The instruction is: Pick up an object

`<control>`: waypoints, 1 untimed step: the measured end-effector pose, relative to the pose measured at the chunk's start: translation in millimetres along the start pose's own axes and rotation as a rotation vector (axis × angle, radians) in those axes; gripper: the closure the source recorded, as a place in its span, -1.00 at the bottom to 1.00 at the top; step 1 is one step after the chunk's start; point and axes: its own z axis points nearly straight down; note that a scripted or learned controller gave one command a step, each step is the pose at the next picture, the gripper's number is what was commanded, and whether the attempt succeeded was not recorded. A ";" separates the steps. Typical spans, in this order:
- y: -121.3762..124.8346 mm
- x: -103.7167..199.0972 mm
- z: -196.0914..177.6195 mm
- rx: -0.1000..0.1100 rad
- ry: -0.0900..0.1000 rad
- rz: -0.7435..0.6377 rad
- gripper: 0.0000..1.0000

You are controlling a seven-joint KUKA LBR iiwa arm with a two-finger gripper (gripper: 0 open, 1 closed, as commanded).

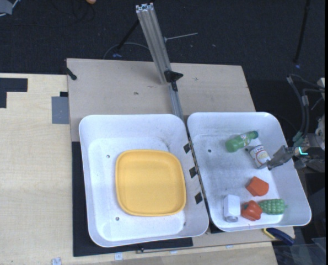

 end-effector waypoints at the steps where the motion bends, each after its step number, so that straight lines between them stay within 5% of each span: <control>1: 0.0 0.0 0.0 0.000 0.000 0.000 -1.00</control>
